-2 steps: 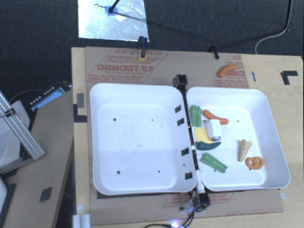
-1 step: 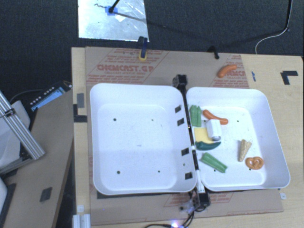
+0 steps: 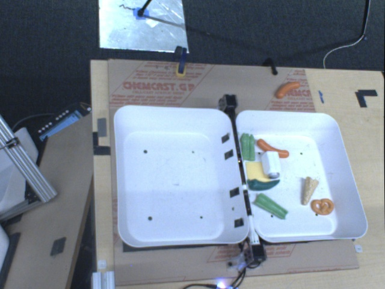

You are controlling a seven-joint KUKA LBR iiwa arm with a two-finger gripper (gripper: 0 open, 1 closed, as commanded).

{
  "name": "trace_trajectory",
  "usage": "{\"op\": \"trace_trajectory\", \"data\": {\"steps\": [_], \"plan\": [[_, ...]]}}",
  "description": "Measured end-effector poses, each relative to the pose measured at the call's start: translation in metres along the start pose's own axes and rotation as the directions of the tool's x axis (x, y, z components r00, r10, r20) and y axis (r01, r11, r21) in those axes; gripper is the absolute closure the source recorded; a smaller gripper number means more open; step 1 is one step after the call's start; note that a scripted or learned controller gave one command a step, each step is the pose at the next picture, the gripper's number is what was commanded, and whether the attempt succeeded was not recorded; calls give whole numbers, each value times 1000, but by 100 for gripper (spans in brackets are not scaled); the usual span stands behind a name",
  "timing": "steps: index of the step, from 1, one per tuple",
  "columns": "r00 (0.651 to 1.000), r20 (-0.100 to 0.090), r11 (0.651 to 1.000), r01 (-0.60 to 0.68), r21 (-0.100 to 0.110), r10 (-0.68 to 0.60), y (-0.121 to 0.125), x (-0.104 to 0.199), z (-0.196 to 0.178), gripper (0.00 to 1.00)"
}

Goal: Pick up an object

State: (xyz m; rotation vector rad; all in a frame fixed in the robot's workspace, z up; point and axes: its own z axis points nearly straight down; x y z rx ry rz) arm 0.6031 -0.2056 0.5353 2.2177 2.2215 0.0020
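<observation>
Well, pincer state: can't tell. All pickable things sit in the right bin, most crowded vs. its wall next to the left bin: green pepper, orange sausage, white cylinder on a yellow piece, dark green slice, green pod. Cone & pretzel lie apart from that bunch, w/ another orange piece out on the counter.
</observation>
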Motion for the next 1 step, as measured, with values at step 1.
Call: {"op": "trace_trajectory", "data": {"steps": [1], "plan": [[1000, 0, 1000, -1, 0, 1, -5, 0, 0, 100]]}}
